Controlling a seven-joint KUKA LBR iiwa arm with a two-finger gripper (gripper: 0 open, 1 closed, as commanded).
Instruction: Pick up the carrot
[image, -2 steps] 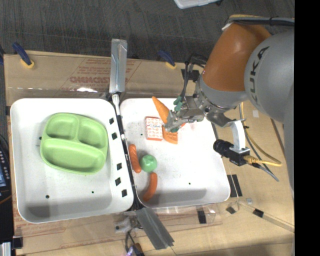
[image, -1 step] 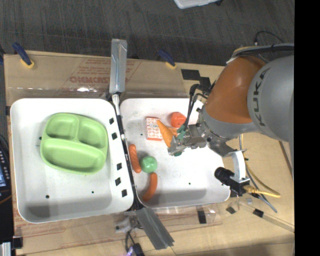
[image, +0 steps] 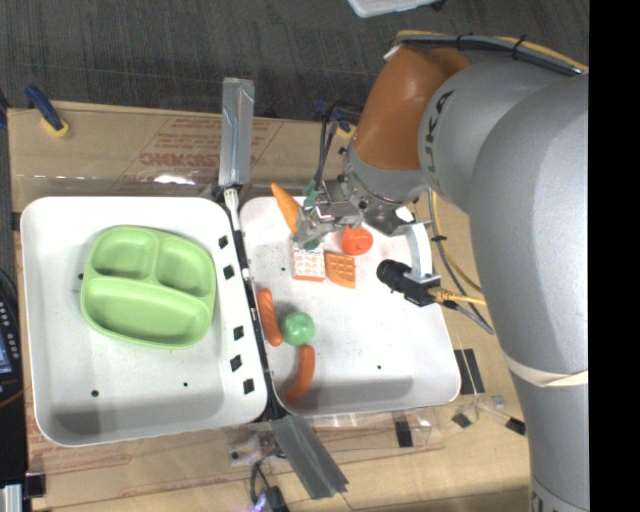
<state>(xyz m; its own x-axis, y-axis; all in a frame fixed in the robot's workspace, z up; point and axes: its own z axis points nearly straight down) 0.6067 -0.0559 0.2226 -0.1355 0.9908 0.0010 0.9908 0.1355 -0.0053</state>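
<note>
gripper (image: 318, 222) low in right bin (image: 420, 350), finger state unreadable, partly masked by wrist | carrot (image: 287, 207) at bin's far-left corner, just beside gripper | left bin (image: 40, 300) holds green tray (image: 150, 285) | cardboard-covered bench (image: 130, 140)

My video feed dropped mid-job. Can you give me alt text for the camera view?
The gripper hangs over the right bin, beside the carrot at its far-left corner. Sausages, a green ball and small toy foods lie nearby; the left bin holds a green tray.
</note>
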